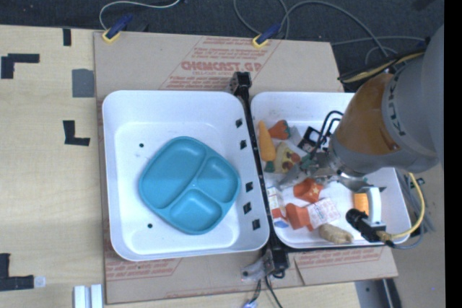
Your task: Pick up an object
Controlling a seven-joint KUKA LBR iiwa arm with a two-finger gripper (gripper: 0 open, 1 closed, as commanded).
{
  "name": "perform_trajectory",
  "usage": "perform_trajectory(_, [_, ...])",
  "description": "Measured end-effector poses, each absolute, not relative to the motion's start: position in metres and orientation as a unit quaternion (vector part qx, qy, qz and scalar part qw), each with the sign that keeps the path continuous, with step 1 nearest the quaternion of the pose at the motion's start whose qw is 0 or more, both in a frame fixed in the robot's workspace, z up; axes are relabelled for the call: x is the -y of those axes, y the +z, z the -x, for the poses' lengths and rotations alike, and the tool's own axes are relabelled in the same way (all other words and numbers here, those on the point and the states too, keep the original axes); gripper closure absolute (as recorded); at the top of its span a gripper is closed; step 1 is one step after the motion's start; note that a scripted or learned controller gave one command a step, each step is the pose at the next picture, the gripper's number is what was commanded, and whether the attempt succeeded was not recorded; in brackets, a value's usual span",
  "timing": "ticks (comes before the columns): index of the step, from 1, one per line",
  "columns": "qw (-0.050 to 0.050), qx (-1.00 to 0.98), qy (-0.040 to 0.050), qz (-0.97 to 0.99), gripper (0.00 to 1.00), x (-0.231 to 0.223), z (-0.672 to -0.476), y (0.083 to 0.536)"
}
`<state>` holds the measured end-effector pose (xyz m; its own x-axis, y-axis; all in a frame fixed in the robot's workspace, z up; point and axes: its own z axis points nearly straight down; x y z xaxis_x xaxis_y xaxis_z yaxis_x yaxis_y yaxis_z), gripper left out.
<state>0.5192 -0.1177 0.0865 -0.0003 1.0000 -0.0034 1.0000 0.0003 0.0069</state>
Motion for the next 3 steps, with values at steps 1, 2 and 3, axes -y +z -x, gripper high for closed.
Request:
perform_trajectory(1, [0.002, -0.708, 0.0011, -0.706, 0.0, 0.096, -0.58, 0.086])
perform_trajectory(2, [0.002, -0.707, 0.0006, -0.707, 0.0, 0.116, -0.532, 0.086])
perform_trajectory(3, [0.003, -0.707, 0.0013, -0.707, 0.0, 0.111, -0.499, 0.086])
